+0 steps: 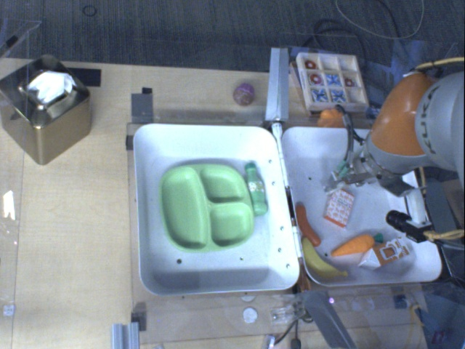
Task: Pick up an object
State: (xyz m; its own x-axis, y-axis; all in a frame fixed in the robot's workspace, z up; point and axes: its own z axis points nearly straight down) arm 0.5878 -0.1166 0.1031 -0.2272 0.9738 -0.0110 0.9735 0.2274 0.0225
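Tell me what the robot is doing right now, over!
Hand low in the right bin, above the small orange-and-white packet. Nothing seen held. Carrot, banana lie nearer the front. Green tray in the left bin.

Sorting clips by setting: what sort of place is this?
Likely a robotics lab bench: two white bins side by side, toy food like a banana and carrot, and loose cables on the floor.

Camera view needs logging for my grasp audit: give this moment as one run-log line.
arm: over right bin | pincer: above small card | held: nothing seen | nearby: carrot, banana | left bin: green tray
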